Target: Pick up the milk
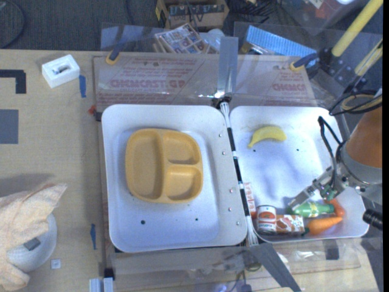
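The milk (pixel 281 221) is a small red and white carton lying on its side at the front edge of the right bin (pixel 273 169). My gripper (pixel 311 194) hangs low over the front right part of that bin, just up and to the right of the carton and right above a green bottle (pixel 313 210). It does not touch the milk. The arm's orange band (pixel 368 142) is at the right edge of the view.
An orange carrot (pixel 325 224) lies beside the bottle in the front right corner. A yellow banana (pixel 267 135) rests at the back of the right bin. The left bin (pixel 115 224) holds a yellow divided plate (pixel 164 165).
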You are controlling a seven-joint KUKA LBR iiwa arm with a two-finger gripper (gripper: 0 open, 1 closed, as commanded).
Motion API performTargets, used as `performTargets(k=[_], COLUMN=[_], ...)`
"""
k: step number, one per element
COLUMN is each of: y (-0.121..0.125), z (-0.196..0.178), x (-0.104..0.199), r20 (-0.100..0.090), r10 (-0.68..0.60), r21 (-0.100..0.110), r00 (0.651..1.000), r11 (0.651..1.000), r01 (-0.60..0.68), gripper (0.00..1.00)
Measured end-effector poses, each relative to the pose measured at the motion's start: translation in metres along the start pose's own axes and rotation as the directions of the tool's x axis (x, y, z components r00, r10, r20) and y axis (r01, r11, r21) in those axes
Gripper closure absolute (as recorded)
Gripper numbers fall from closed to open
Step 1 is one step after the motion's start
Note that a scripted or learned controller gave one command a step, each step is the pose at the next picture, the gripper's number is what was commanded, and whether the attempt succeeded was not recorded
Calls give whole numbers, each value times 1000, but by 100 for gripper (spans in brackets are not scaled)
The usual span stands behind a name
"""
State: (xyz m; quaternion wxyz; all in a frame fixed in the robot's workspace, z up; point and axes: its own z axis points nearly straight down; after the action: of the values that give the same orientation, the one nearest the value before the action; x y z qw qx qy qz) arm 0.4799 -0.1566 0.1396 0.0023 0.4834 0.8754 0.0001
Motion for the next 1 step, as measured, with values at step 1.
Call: performTargets(k=[1], y=[21], z=[50], x=[31], r20=[14], r10=[156], r21=[-3], r00=[988], r11=[988], r01=[-156], gripper=[0])
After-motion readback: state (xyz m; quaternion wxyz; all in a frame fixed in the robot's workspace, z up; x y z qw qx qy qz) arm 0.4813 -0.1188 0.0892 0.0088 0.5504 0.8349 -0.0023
